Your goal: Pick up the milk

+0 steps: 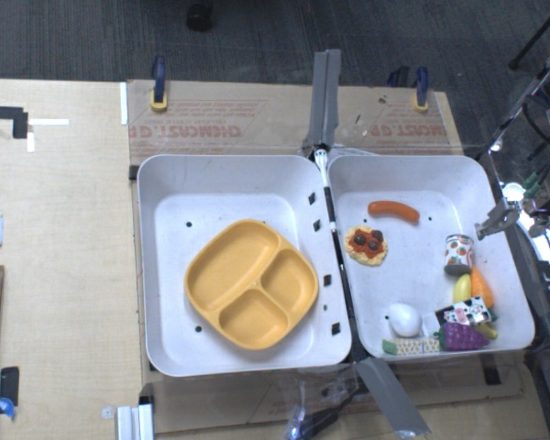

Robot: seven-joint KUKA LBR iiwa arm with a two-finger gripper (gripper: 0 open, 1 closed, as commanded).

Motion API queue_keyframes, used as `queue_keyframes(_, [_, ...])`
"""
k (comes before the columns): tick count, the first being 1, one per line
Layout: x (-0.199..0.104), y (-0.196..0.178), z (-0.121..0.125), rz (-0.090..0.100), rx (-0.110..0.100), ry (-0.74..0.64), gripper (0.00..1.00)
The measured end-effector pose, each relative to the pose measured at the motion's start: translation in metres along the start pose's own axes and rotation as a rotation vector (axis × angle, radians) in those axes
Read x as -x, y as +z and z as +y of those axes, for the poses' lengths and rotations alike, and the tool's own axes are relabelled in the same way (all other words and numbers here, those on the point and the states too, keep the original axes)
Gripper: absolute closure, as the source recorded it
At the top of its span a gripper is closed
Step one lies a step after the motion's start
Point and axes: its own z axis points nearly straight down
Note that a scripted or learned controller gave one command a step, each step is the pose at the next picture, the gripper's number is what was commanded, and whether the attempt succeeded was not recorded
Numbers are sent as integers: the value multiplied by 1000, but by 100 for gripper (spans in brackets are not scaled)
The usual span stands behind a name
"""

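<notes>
I judge the job barely begun: the milk (466,314), a small black-and-white patterned carton, lies untouched in the right bin (412,174), wedged among a yellow piece (462,288), an orange piece (481,287) and a purple bunch (462,336). My claw (497,220) hangs at the bin's right rim, nothing in it; whether it is released or clenched I cannot tell. The milk sits below it and slightly left, apart, so reach, descent and grasp all remain.

tray (250,285) in left bin (156,273) | milk (467,314) in right bin (495,209)
</notes>
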Motion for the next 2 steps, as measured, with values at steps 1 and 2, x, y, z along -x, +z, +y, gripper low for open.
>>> queue_keyframes(1, [-38, 149, 23, -1, 3, -11, 0])
queue_keyframes(2, [-38, 140, 22, -1, 2, -8, 100])
